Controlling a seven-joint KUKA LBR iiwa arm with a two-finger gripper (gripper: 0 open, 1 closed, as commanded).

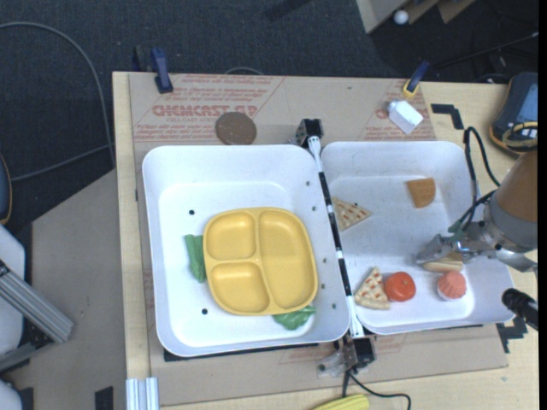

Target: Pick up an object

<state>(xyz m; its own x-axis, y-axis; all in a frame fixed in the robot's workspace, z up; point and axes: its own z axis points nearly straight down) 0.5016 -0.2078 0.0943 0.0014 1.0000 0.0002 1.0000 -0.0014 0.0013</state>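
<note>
A: Gripper [432, 253]: in the right bin [376, 165], toward its right wall, near half; reaches in from the right. Fingers point left, low over the floor. Parted or closed: cannot tell at this size.

B: Item under it?

A: Tan oblong piece [443, 266], touching or just near of the fingertips, long axis running left to right, roughly in line with the fingers. Whether it sits between them: cannot tell. Not logged as held.

B: Neighbours?

A: Pink round piece [452, 286], just nearer and to the right. Red tomato [399, 286], near and left. Pizza slice [373, 289] beside the tomato, left again. Orange block [420, 192], farther off. Second pizza slice [349, 213], far left by the divider.

B: Left bin [171, 229]?

A: Yellow divided plate [259, 260], green leaf pieces [196, 257] at its edges. Well apart from the arm.

B: Judgement?

A: Oblong piece is likeliest target; short drop toward the near side, jaws across its short width.
</note>
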